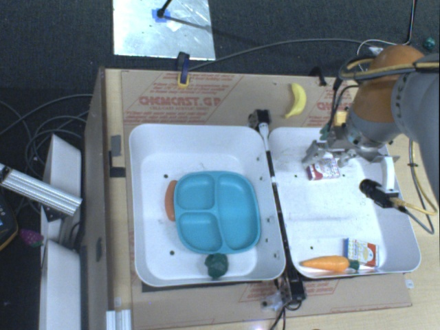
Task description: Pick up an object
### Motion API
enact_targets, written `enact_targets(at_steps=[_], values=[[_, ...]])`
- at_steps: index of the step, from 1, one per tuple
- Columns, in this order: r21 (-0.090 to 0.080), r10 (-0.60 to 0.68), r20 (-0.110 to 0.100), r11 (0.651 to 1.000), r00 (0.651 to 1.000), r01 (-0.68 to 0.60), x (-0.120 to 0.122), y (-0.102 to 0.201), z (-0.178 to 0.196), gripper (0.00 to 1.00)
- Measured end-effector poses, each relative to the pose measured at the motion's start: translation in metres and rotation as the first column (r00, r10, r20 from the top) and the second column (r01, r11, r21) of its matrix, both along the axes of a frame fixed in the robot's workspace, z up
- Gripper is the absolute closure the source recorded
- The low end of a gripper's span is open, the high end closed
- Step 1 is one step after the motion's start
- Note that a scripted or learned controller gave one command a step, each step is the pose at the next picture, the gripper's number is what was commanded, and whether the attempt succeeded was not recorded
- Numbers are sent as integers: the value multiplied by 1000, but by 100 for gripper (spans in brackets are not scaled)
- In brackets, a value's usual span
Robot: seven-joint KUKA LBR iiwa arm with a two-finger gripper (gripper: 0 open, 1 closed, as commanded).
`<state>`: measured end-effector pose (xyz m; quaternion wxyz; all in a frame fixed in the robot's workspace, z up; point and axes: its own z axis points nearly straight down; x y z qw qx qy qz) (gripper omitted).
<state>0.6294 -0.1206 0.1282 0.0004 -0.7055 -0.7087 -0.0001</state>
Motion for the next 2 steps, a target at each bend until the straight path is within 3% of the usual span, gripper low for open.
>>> enact_targets(at_steps=[1,2], values=[[-4,-1,7,1000,1000,1,21,-18,-42,0],[-4,2,13,1000,1000,-2,23,-17,-28,100]])
